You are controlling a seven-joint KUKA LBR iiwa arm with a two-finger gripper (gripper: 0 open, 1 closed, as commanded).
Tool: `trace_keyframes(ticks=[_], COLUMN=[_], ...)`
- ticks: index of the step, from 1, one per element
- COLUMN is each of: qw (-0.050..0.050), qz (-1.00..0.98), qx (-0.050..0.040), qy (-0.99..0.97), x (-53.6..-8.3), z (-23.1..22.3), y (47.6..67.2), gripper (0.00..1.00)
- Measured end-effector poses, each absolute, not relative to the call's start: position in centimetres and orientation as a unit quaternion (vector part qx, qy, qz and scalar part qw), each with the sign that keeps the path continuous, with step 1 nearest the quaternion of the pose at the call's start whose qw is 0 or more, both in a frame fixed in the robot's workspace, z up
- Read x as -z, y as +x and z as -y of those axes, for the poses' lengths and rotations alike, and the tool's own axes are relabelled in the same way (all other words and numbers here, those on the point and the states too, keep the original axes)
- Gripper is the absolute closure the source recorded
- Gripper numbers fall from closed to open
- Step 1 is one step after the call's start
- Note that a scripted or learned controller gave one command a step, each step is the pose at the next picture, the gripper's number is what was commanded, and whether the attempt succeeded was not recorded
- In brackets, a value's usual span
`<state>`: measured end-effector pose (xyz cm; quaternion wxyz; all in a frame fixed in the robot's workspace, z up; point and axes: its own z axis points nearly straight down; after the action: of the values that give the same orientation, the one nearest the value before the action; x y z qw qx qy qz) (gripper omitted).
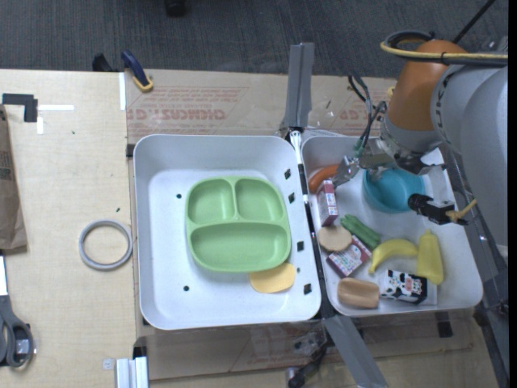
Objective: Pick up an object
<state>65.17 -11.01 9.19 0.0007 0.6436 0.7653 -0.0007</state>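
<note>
Starting left of the divider between the bins, you see a green plate (238, 223) and a yellow disc (273, 279) in the left bin (153, 241). Right of the divider lie a red carton (329, 202), a green pod (360, 231), then a banana (393, 251). The claw (361, 162) hangs above the carton; whether it is released or clenched, you cannot tell. The banana looks light, smooth and stiff; take it across the middle.

Gripper (353, 168) metallic grey, under the orange band. Just right of it: teal bowl (392, 191). Just left: orange-red carrot (322, 174). Below: green pod (360, 231), yellow banana (391, 251), black-and-white patterned carton (403, 286). Far left: pale green divided plate (238, 223) in white bin (153, 241).
</note>
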Motion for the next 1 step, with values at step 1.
trace_keyframes(ticks=[1], qw=[0.001], qz=[-0.766], qx=[0.0025], qy=[0.643], x=[-10.33], z=[11.17], y=[65.18], gripper=[1.00])
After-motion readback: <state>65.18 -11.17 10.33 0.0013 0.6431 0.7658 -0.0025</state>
